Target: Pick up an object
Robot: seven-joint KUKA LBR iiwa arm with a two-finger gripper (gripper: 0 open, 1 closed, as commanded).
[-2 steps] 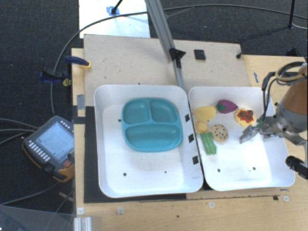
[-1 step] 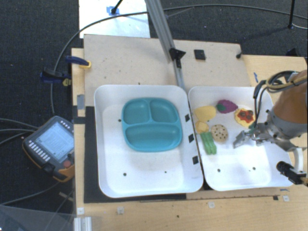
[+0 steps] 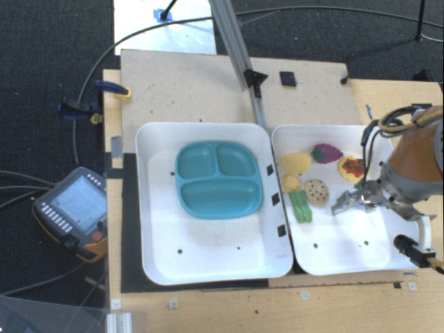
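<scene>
The gripper (image 3: pixel 345 203) hovers, jaws apart, mid right bin (image 3: pixel 347 255); the nearby cookie (image 3: pixel 316 191) looks light, stiff; pinch its rim.

Two white bins (image 3: pixel 208 134) sit on the worktop (image 3: pixel 208 82). One teal divided plate (image 3: pixel 219 180). Six toy foods beside the end effector (image 3: pixel 345 203): lemon (image 3: pixel 296 162), eggplant (image 3: pixel 326 152), pizza slice (image 3: pixel 350 168), cookie (image 3: pixel 317 191), green beans (image 3: pixel 300 205), a small yellow piece (image 3: pixel 291 182).

Bright, even overhead light falls on the pale fibreboard bench (image 3: pixel 208 89) and washes the two shallow white plastic bins (image 3: pixel 159 255) nearly to blank. Shadows are soft and short. The picture is slightly soft and grainy, most so on the dark carpeted floor (image 3: pixel 48 40).
</scene>
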